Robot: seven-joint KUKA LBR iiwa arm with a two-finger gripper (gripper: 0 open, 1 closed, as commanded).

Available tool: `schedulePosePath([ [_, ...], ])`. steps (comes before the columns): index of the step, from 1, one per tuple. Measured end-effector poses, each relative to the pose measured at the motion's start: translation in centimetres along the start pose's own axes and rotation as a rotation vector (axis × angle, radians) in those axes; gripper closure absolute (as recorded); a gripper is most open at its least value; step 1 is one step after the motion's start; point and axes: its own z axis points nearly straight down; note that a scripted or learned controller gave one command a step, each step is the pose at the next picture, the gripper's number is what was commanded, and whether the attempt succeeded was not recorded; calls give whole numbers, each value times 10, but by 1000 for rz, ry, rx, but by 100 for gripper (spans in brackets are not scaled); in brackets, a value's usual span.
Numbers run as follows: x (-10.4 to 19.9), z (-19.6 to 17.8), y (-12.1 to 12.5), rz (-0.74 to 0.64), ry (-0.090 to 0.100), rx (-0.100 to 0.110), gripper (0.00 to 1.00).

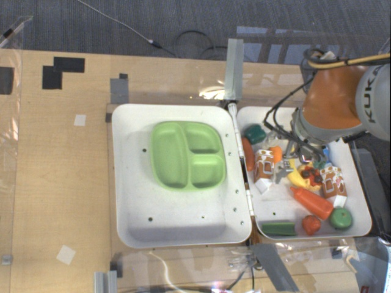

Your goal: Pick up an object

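My gripper [292,165] hangs low over the middle of the right bin [361,195], below the orange wrist band. It sits among several toy foods. A small milk carton [264,163] and an orange piece [276,154] lie just to its left. A yellow banana [297,177] and dark red berries [312,176] lie just below it. A second carton [333,183] is to the right. I cannot make out anything held in the gripper.
The right bin also holds a green block [253,132], a red sausage [247,153], an orange carrot [311,201], a red tomato [311,224], a green ball [341,218] and a dark green cucumber [278,229]. A green divided plate [186,154] lies in the left bin [134,212].
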Motion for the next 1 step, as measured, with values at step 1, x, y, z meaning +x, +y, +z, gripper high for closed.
schedulePosePath([
  [1, -3, 9, -4, 16, -6, 0, 0],
])
